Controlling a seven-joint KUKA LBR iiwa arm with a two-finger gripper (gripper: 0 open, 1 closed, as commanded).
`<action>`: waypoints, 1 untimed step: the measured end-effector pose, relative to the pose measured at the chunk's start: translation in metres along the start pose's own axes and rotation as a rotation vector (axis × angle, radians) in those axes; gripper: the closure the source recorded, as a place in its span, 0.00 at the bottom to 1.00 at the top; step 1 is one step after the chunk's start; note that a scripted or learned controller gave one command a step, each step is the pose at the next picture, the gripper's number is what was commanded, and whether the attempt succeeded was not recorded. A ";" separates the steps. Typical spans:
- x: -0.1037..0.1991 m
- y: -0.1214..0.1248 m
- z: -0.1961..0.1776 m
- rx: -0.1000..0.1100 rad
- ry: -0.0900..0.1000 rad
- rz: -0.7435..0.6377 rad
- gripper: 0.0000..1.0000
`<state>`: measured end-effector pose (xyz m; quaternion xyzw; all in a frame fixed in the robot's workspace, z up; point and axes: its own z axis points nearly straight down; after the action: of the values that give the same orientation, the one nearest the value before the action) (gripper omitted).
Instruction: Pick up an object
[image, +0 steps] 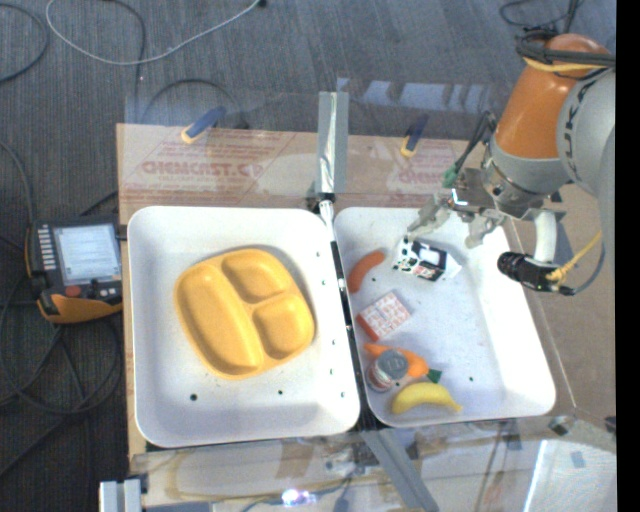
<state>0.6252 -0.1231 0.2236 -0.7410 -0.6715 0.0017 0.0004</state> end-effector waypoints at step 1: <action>-0.020 0.025 0.099 -0.029 -0.005 -0.267 0.00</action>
<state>0.6481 -0.1458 0.1243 -0.6450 -0.7640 -0.0060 -0.0118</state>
